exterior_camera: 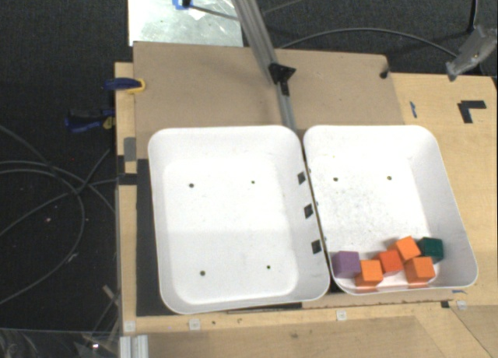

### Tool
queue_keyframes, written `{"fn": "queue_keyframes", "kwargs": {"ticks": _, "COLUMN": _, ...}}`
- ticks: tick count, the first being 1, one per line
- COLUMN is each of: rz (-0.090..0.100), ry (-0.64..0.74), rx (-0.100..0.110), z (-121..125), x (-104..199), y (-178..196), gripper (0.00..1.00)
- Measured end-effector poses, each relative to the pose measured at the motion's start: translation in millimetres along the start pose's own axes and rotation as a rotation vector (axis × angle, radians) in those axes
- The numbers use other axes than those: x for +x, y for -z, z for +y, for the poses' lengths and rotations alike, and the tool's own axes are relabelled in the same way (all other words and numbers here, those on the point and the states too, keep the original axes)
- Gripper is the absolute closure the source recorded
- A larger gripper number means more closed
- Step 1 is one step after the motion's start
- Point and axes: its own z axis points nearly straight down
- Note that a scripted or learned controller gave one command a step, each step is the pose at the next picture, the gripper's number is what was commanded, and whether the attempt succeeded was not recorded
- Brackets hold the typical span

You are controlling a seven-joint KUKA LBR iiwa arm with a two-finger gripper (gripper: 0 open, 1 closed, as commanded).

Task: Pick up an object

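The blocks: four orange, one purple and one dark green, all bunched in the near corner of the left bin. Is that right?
Not quite. The camera view shows the orange blocks, the purple block and the dark green block bunched in the near corner of the right bin, not the left bin. The rest stands.

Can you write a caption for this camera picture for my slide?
Small blocks, orange, purple and dark green, huddle in the right white bin's near corner.
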Motion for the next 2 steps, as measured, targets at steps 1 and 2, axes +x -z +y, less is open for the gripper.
{"fn": "queue_keyframes", "kwargs": {"ticks": 1, "rz": 0.002, "ry": -0.005, "rx": 0.007, "z": -65, "x": -54, "y": -46, "gripper": 0.0}}
{"fn": "queue_keyframes", "kwargs": {"ticks": 2, "rz": 0.002, "ry": -0.001, "rx": 0.007, "z": -23, "x": -89, "y": -97, "gripper": 0.0}}
